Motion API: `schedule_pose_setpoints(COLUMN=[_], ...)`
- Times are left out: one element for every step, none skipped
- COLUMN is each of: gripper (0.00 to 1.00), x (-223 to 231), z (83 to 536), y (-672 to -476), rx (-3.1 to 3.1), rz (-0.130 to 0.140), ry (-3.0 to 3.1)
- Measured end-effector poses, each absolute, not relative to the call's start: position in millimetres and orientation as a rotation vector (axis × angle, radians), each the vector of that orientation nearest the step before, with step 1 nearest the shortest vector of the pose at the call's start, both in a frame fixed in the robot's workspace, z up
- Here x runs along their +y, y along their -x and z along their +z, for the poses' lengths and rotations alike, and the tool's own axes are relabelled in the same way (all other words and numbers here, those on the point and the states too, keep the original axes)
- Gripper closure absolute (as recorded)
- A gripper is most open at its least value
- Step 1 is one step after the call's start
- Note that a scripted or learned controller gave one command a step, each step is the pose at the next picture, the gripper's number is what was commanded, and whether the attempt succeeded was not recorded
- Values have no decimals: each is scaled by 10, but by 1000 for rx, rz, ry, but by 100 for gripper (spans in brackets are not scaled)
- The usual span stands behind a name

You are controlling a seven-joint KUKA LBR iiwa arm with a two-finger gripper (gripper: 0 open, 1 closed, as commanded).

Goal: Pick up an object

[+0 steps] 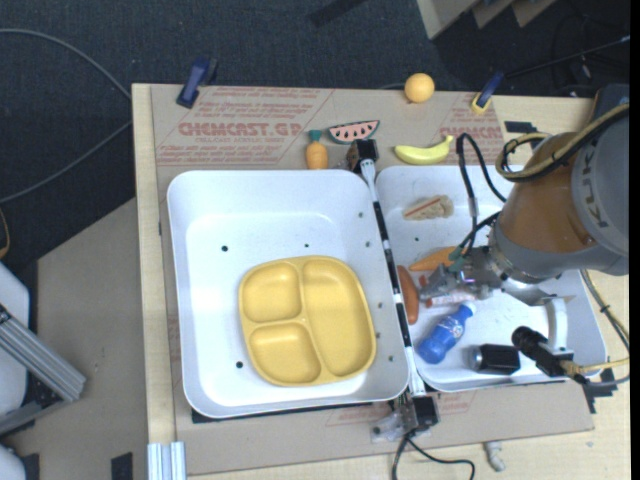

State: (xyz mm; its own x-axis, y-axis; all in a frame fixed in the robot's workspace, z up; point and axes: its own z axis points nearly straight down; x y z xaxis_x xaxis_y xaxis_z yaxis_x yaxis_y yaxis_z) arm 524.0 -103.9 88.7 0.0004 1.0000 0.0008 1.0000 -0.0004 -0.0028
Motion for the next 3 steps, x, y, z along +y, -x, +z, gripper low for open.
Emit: schedule_pose_setpoints(gripper=[0,0,0], x=[-1067,-1776,-1325], z=[841,849,855], y=[-4938,-5533,-6395], rx=[-2218,-2221,-2224], rz=[2,0,-3], ry=[2221,2224,2219])
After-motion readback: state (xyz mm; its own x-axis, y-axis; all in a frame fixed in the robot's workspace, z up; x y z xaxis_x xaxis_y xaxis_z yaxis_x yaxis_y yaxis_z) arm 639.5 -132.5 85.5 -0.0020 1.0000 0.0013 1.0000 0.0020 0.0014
